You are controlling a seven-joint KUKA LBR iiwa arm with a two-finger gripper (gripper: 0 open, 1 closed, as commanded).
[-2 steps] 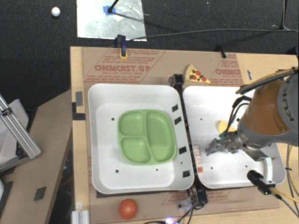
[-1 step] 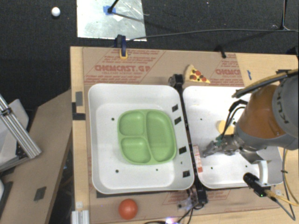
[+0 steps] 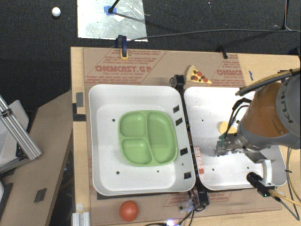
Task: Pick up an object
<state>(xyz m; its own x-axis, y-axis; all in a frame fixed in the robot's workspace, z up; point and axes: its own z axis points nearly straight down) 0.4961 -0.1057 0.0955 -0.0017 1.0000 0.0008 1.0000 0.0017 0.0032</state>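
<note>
Camera view: bench [image 3: 155,60], brown board on top, carries two shallow white bins side by side. Left bin [image 3: 101,140] holds one green divided plate [image 3: 147,138], three compartments, lying flat near the bin's middle. Right bin [image 3: 207,107] has the arm [image 3: 270,112] over its right half, orange band uppermost. The hand [image 3: 225,145] is low over the bin's middle; whether it is open or closed cannot be told from this angle. One small yellow object [image 3: 224,125] lies on the right bin's floor just beside the hand, toward the bin's back edge, partly hidden by cables; likely the pick target.

Outside the bins: one toy pizza slice [image 3: 198,75] on the bench at the back, above the gap between bins; one orange-red ball [image 3: 129,210] at the bench's front edge, below the left bin.

Risks, as judged: the hand seems offset from the yellow object, so a close could catch nothing or nudge it away. It sits low, so fingertips may scrape the bin floor.
</note>
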